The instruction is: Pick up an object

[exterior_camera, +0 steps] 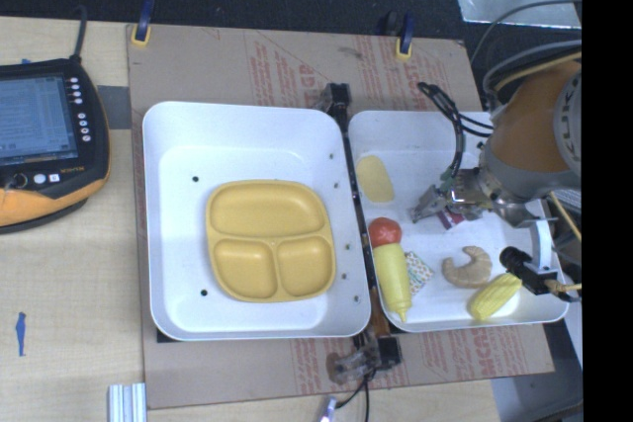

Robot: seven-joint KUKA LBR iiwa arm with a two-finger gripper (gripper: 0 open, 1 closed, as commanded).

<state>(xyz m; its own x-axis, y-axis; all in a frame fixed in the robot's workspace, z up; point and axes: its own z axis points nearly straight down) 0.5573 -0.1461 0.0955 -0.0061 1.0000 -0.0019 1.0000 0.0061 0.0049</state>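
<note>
Grey metal with an orange band, your arm reaches in from 3 o'clock, and its two-finger gripper hangs low over the middle of the right-hand shallow white bin. You cannot tell from this slant how its pincer stands; nothing is visibly between its tips.

The pickable things lie in that bin: a pale yellow flat oval piece at 11 o'clock from the gripper, a small red ball and a long yellow tube-shaped toy at 7 o'clock along the left wall, a speckled white scrap just beside the tube, a tan curled croissant-shaped toy at 5 o'clock, and a yellow corn-cob toy near the lower right corner. A small dark purplish item, too small to name, sits right at the gripper.

Your risks, as I judge them: the tips may close on bare bin floor between things, since nearest targets are flat or tiny. The ball could roll away if nudged. The tube lies against the wall, leaving little room for a finger. Loose black cables by the wrist could snag.

The left-hand shallow white bin holds a yellow three-compartment plastic tray. Both bins rest on a brown cardboard sheet clamped to a light wooden bench, with an orange-edged control pendant at 9 o'clock and dark floor beyond.
</note>
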